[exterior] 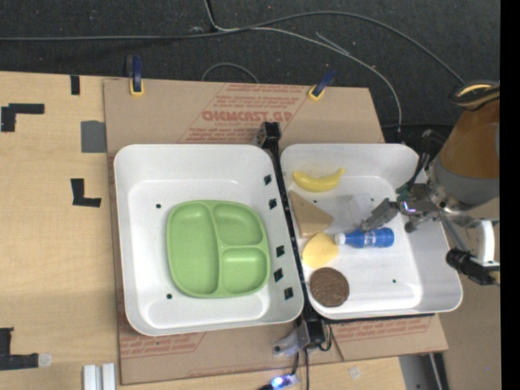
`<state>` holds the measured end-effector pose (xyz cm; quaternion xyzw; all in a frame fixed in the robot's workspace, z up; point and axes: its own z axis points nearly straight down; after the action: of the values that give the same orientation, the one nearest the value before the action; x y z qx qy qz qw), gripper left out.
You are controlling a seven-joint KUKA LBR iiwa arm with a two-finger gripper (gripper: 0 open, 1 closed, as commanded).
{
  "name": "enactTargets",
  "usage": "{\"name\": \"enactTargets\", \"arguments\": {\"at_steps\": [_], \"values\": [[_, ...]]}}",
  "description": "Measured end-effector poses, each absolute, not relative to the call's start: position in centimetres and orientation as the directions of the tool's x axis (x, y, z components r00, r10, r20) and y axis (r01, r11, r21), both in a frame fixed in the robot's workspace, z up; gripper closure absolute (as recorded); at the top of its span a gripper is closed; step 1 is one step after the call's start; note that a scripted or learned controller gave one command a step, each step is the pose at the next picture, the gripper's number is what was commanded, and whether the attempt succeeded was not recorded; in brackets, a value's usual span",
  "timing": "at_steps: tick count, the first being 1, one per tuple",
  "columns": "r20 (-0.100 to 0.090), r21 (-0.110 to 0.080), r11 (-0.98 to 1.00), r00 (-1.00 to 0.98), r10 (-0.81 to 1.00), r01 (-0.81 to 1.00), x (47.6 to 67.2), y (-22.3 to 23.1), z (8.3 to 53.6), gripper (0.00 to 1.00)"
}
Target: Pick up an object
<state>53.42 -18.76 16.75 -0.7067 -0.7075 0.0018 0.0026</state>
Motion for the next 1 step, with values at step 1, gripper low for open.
{"name": "enactTargets", "arguments": {"at_steps": [1], "values": [[-0.002,-0.003,0.000,0.000,1.000,1.000,52.69,-18.06,11.86,0.00]]}}
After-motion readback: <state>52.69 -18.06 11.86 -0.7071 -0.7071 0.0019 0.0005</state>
